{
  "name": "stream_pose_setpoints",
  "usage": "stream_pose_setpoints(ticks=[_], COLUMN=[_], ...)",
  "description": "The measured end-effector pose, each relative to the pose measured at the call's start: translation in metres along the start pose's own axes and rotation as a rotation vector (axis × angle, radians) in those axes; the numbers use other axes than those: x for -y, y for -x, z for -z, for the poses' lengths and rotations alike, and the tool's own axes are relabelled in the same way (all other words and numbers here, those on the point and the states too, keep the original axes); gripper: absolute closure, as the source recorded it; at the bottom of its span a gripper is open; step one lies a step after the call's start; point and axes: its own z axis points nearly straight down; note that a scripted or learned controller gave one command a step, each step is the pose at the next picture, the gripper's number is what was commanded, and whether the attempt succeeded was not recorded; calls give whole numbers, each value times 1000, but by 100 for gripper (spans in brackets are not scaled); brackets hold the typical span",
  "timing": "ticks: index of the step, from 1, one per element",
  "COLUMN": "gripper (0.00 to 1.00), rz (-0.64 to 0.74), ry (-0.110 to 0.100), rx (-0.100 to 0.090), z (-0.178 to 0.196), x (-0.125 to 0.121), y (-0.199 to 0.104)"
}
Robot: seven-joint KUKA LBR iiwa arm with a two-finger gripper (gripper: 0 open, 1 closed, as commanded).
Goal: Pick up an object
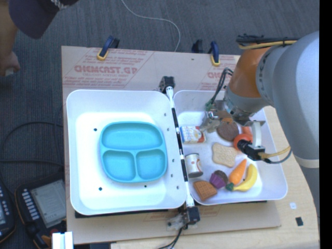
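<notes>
My gripper (210, 116) is low in the upper part of the right bin (277, 183), under the arm's orange band. Just below and to its left lies a small white and red carton (192, 134). A brown round piece (227, 132) lies right beside the gripper, with a red-orange piece (243, 141) past it. Nearer the front are a slice of bread (224, 154), a small can (193, 165), a carrot (238, 171), a banana (250, 178), a purple piece (219, 178) and a brown waffle (205, 190). Nothing can be seen held in the gripper.
The left bin (83, 105) holds a blue divided plate (134, 151). A ridge with a black clamp (167, 83) separates the bins. The arm's grey body (298, 92) overhangs the right bin's far right side. A cable (272, 158) trails from the wrist.
</notes>
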Motion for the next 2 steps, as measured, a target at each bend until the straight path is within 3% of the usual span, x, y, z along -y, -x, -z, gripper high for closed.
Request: stream_pose_setpoints(ticks=[1, 2], gripper=[0, 100], rz=[-1, 0], ry=[-1, -1], rx=[1, 1], z=[0, 10], x=[0, 0], y=[0, 0])
